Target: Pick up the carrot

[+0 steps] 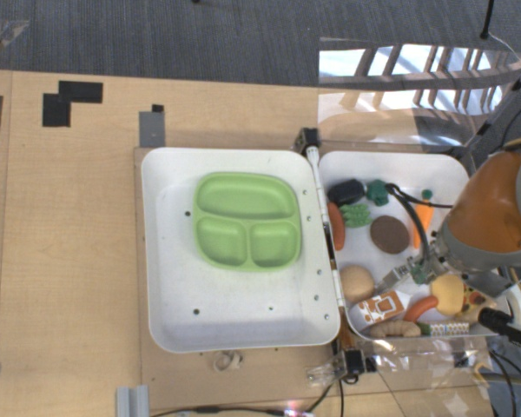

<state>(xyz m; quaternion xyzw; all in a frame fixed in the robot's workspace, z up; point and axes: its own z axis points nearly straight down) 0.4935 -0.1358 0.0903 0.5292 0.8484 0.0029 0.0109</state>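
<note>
Carrot: the carrot (pixel 421 217) lies in the right bin (pixel 391 165), toward its far right. Its green top points to the far side. It sits just right of a brown disc (pixel 388 233), and the arm's orange band (pixel 495 200) hides part of its right side.

Gripper: the gripper (pixel 408 274) hangs low over the near middle of the right bin, between a beige potato-like piece (pixel 358 281) and a yellow piece (pixel 448 292). I cannot tell whether it is spread or pressed together. Nothing can be seen pinched in it.

Gripper to carrot: apart. The gripper is on the near side of the carrot, with a cable (pixel 408 211) running between them.

Done: judging by this, nothing. The carrot rests in the bin and is not lifted.

Left: the gripper has to get over the carrot, close on it and raise it clear.

Crowding: a red sausage (pixel 335 221), a green broccoli-like piece (pixel 356 215) and a black item (pixel 346 189) lie on the far left of that bin, well away from the carrot.

Left bin: a green divided plate (pixel 246 220) sits in the left bin (pixel 169 320).

Writing: a small box (pixel 384 306) at the near side of the right bin carries an orange and white print, too small to read. No brand or words are legible anywhere.

Bench marks: black blocks (pixel 69 101) on the far left of the bench, no text.
</note>
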